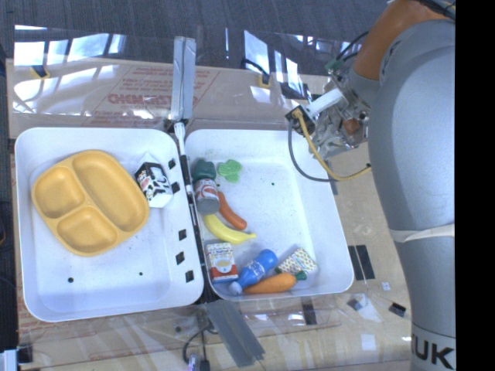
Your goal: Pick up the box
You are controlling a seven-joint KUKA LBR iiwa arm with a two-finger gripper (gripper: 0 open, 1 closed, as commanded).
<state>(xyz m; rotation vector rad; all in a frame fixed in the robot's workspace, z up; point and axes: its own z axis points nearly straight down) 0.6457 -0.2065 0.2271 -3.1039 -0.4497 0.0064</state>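
The gripper (334,130) hangs above the upper right corner of the right bin (305,199), at the end of the grey arm (414,130) that comes in from the right, with the orange band (390,29) above the wrist. Cabling loops from the wrist down over the bin's rim. Whether the claw stands open or closed cannot be told from this angle; nothing shows in its grasp.

Right bin contents, nearest first: a green item (229,170) near the upper left, with a small can (205,192) just beside it against the divider. Below the can lie a sausage (232,211) and a banana (227,230), touching or nearly so. Along the lower edge sit a juice carton (221,261), a blue bottle (257,269), a carrot (271,284) and a small patterned packet (298,262), all crowded together. The bottle rests against the carton and the carrot.

The box (155,182), white with black markings, lies in the left bin (46,284), at its upper right, close to the divider. It stands tilted and touches the right edge of the yellow compartment plate (89,201), which occupies the upper left part of that bin. The box is well apart from the gripper, with the divider and the whole width of the right bin between them.
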